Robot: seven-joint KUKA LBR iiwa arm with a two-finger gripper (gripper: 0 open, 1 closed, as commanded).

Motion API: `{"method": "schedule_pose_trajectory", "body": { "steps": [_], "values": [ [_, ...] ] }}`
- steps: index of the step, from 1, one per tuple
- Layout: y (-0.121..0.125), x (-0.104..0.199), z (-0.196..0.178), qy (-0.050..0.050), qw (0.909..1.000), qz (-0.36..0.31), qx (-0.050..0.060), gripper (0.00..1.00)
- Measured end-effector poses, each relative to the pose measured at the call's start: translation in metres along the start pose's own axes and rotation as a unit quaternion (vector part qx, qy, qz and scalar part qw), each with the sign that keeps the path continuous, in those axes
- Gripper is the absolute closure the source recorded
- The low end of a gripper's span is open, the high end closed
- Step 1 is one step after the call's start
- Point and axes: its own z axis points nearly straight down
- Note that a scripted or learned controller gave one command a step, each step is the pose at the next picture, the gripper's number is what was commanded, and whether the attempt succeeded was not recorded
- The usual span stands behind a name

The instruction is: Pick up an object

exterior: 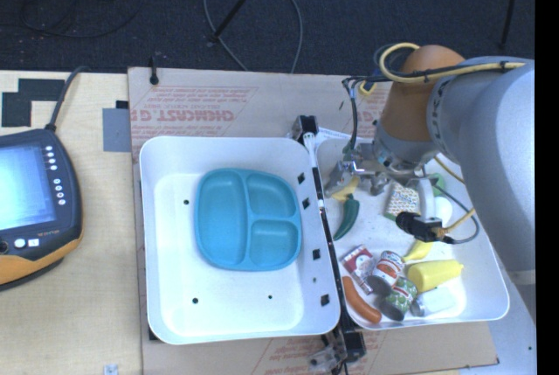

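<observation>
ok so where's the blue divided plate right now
The blue divided plate lies in the left white bin, roughly at its middle, just left of the divider between the bins, across from the green pepper in the right bin.

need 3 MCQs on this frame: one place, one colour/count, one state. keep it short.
1. Where does the light blue divided plastic plate lie?
A. in the left white bin
B. in the right white bin
C. on the bare bench

2. What colour is the block-shaped toy near the right bin's front?
A. purple
B. yellow
C. black

3. Where is the arm's gripper now?
A. over the left bin
B. outside both bins
C. low over the back of the right white bin

Answers:
1 A: the plate sits on the floor of the left white bin.
2 B: it is plainly yellow.
3 C: the gripper hangs among the items at that bin's back, near a dark green pepper-shaped toy.
</observation>
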Motion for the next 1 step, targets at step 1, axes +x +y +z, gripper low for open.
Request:
{"method": "schedule_pose_trajectory", "body": {
  "steps": [1],
  "values": [
    [-0.0015,-0.0004,-0.0081,0.001,1.0000,0.001,0.003,1.00]
  ]
}}
